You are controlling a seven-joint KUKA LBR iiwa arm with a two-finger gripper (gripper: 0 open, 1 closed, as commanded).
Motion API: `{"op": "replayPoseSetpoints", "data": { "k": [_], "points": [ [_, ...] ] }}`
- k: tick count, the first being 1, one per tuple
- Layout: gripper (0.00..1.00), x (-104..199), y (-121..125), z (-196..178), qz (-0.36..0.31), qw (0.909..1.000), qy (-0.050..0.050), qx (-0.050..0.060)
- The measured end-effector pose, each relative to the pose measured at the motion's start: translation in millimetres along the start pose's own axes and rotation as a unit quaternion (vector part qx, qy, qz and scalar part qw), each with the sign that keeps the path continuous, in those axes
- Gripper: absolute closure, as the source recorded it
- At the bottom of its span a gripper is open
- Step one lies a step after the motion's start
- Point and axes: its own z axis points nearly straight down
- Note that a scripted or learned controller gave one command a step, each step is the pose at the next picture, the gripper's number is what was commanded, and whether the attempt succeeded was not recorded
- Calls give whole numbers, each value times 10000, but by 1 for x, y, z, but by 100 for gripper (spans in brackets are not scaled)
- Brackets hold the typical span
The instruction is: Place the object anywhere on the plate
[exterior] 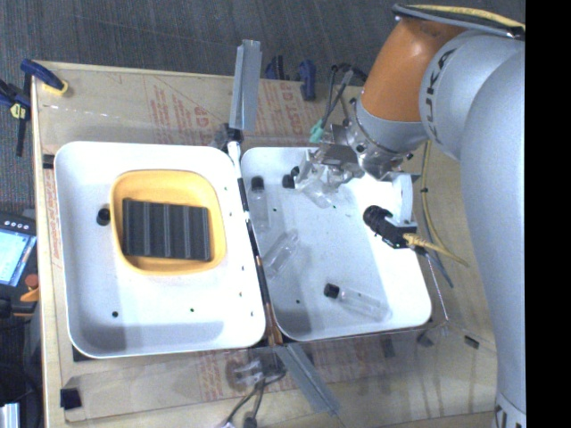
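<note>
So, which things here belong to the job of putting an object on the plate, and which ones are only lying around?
Job:
- plate, yellow, in the left bin
- clear tubes with black caps in the right bin
- gripper, above the right bin's far edge

Lying about:
- blue clamps on the bench
- screen at the left edge

You are looking down on a tan surface printed with faded red lettering. Two shallow white bins sit directly on it, touching side by side: the left bin and the right bin. Blue clamps grip the surface's far left corner.
</note>
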Motion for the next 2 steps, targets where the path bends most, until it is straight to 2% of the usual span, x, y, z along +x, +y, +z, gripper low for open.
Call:
{"op": "replayPoseSetpoints", "data": {
  "k": [1,2],
  "points": [
    [100,72,2,57,-1408,9900,-5,17],
    [0,72,2,57,-1405,9901,-8,15]
  ]
}}
